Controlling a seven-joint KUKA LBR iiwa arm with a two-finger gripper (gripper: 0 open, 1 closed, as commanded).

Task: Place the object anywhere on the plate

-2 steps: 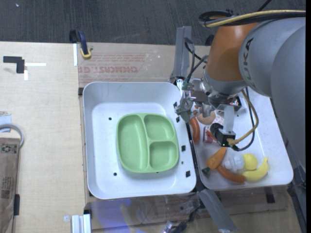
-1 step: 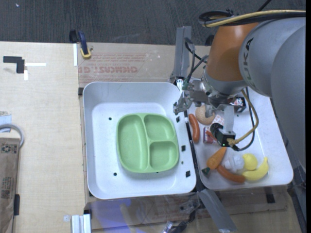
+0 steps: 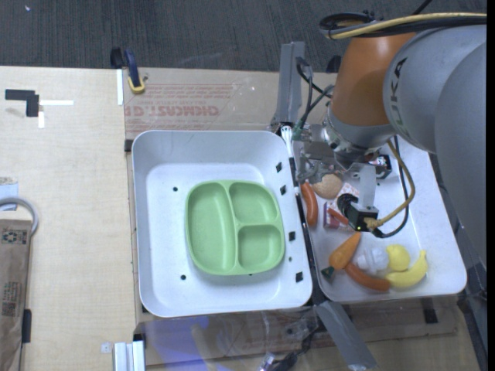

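Gripper [image 3: 334,178] low in right bin [image 3: 441,207], over a tan egg-like item [image 3: 329,185]; grip state impossible to tell. Just beside: sausage [image 3: 310,205], carrot [image 3: 345,250], banana [image 3: 408,270]. Green divided plate [image 3: 234,227] in left bin [image 3: 155,230], well apart.

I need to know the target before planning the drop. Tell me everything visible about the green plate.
The green plate is a pale green, rounded-rectangle tray with a raised rim, seemingly matte plastic. Ridges split it into three compartments: one long section on the view's left and two smaller ones on the right, upper and lower. It lies flat and slightly rotated, roughly centred on the floor of the left white bin, touching none of its walls. No item lies in any of the three compartments.
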